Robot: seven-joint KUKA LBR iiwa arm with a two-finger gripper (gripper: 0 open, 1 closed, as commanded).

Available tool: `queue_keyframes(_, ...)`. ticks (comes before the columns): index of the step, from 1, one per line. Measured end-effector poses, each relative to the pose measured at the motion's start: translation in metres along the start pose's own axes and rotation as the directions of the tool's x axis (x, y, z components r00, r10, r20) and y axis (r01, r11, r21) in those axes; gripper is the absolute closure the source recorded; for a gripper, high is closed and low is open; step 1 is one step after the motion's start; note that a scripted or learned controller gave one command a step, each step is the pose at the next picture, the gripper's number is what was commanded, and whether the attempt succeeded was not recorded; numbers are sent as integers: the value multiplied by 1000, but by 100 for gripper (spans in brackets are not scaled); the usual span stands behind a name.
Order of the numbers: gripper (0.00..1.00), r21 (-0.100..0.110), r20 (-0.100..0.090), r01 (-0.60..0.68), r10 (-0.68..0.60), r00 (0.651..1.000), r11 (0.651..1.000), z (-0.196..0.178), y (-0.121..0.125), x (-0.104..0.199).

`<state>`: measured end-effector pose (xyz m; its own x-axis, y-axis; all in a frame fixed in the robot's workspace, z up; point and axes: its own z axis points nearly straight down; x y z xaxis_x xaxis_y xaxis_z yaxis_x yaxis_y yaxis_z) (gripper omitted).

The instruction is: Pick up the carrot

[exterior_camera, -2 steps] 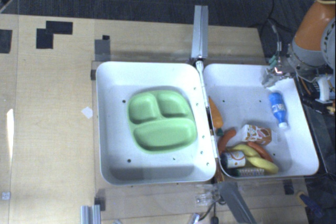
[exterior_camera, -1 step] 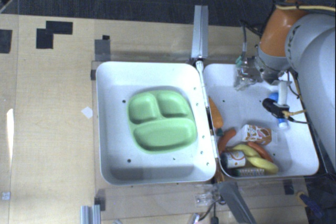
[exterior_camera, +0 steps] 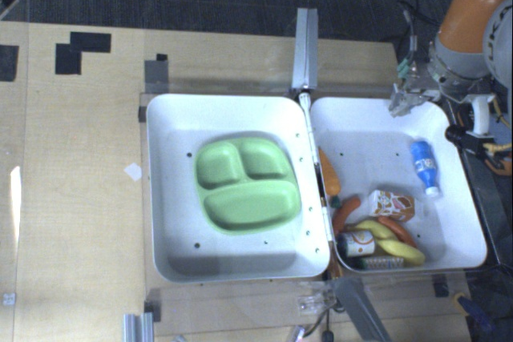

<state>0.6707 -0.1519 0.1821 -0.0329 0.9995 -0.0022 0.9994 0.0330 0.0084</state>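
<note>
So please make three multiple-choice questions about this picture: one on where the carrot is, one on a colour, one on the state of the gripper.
1. Where does the carrot lie?
A. On the green tray
B. In the right bin, along its left wall
C. On the bench outside the bins

2. What colour is the bottle in the right bin?
A. Blue
B. Red
C. Black

3. How does the gripper stand to the carrot?
A. It holds the carrot
B. It presses on the carrot
C. It is apart from it, over the far right corner of the right bin

Answers:
1. B, the orange carrot runs beside the wall that divides the bins.
2. A, the bottle is blue with a white cap end.
3. C, bare bin floor lies between gripper and carrot.
</note>
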Motion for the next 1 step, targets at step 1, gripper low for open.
queue_keyframes(1, 100, 1, -1, 324, -324, 946, 946, 55, -1, -8)
